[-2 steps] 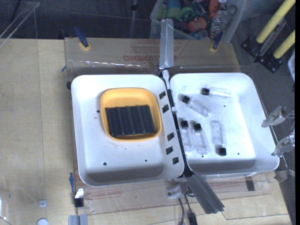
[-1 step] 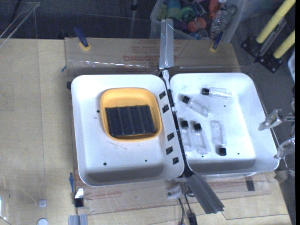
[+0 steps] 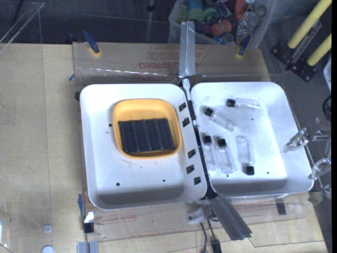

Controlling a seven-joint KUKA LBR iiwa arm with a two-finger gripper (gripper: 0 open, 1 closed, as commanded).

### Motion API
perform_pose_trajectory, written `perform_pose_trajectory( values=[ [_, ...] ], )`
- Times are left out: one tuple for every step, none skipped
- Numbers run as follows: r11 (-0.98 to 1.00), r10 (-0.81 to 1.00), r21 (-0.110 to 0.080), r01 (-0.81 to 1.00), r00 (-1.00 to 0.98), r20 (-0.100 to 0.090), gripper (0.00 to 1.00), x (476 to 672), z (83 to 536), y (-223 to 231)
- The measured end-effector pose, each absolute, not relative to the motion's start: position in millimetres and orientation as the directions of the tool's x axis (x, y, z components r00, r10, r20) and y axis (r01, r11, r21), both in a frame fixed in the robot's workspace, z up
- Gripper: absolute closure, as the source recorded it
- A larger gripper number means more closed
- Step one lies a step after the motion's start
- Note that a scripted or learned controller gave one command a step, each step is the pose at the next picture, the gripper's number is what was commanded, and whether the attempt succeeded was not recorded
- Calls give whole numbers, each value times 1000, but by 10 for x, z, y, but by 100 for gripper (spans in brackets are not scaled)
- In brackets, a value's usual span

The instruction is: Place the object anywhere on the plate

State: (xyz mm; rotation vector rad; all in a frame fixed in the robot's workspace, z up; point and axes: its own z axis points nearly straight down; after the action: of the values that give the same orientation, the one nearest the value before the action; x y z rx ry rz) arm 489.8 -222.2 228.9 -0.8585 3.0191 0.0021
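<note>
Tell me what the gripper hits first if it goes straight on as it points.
From the right bin's right rim, the gripper seems aimed leftward, so probably the nearest clear vial first. Its height is unclear; it might pass over.

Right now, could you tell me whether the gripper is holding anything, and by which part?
Nothing is held. The gripper hangs at the right bin's right edge, nothing between its fingers. The vials lie in that bin; the plate is in the left bin.
</note>
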Motion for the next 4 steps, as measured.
perform_pose_trajectory(
  values=[
    [671,-741,-3,-741,-671,-5,0,4982,2207,-2219],
    [678,-735,-4,-735,-678,-5,0,4956,2395,-2217],
    [658,-753,-4,-753,-658,-6,0,4853,2647,-2219],
    [425,-905,-5,-905,-425,-5,0,4855,3097,-2230]
  ],
)
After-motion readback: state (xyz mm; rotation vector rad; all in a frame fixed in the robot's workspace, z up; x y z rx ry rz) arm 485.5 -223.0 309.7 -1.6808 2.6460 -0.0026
